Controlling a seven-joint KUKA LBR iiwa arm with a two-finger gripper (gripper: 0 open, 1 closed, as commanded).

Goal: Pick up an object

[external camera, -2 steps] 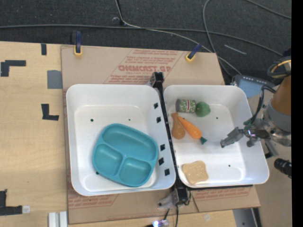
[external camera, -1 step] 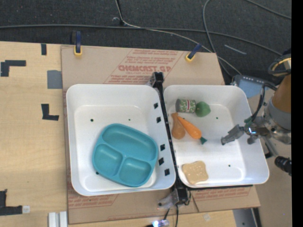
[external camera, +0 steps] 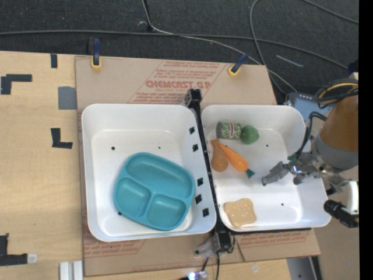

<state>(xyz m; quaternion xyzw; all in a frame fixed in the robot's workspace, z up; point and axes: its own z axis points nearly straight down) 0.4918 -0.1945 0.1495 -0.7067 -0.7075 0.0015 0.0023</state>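
In the right bin (external camera: 291, 116), bare white floor runs through the middle and from three to five o'clock. Obstacles cluster at ten to twelve o'clock: a small can (external camera: 229, 130) touching a green ball (external camera: 250, 134), and below them a carrot (external camera: 234, 157) beside a tan pear-shaped piece (external camera: 219, 160). A slice of bread (external camera: 240, 212) blocks seven o'clock. The left bin (external camera: 93, 118) is free along its top and left; a blue divided tray (external camera: 154, 190) fills the rest.
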